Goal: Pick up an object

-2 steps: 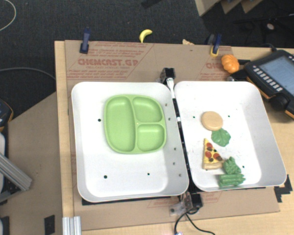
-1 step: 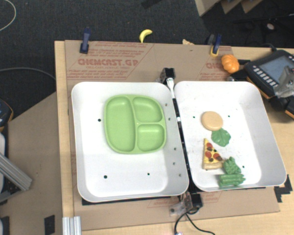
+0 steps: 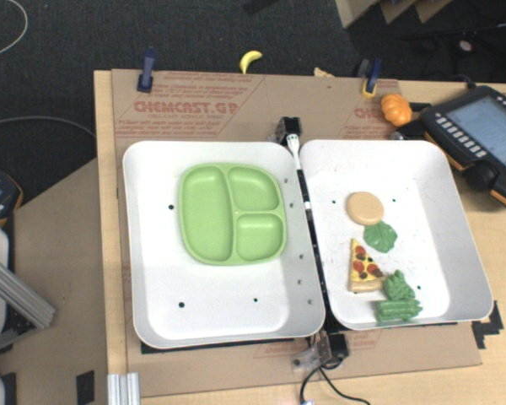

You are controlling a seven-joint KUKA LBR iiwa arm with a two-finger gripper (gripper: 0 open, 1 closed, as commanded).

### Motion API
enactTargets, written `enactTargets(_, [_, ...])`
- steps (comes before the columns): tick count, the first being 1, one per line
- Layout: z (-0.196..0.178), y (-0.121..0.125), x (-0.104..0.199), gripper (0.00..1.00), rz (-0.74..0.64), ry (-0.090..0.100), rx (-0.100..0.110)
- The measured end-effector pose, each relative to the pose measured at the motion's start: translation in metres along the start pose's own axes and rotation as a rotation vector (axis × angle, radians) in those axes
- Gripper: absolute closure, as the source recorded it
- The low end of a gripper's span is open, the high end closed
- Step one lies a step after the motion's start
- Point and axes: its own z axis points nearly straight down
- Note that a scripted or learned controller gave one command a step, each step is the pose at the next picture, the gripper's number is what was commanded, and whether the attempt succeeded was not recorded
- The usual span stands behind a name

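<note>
A: Risks, noted left to right from the hinge [image 3: 302, 194] between the bins?

B: Left of the hinge, one green tray [image 3: 233, 213] is lying flat in the left bin [image 3: 152, 294]. It is wide and shallow, so a two-finger grasp would likely slip off its rim. Right of the hinge, the small items are crowded together in the right bin [image 3: 438, 192]. The cookie [image 3: 365, 207] and the leaf [image 3: 380, 236] appear to be touching; the pizza slice [image 3: 364, 268] lies just below them, with the broccoli [image 3: 399, 285] and the beans [image 3: 397, 310] beside it, close to the bin's near wall. A descent there could catch two items at once, or nudge one against the wall.

A: The gripper's state?

B: It cannot be told; nothing is seen to be held. No item has yet been lifted.

A: Counts?

B: Two bins. One tray. Five toy foods right of the hinge: one cookie, one leaf, one pizza slice, one broccoli, one bunch of beans. Beyond the bins, one banana [image 3: 250, 60] and one orange [image 3: 396, 109] are noted on the bench.
</note>
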Motion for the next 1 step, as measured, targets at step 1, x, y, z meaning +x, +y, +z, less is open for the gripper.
enactTargets(1, [0.0985, -0.0014, 0.0236, 1.0, -0.005, 0.006, 0.017])
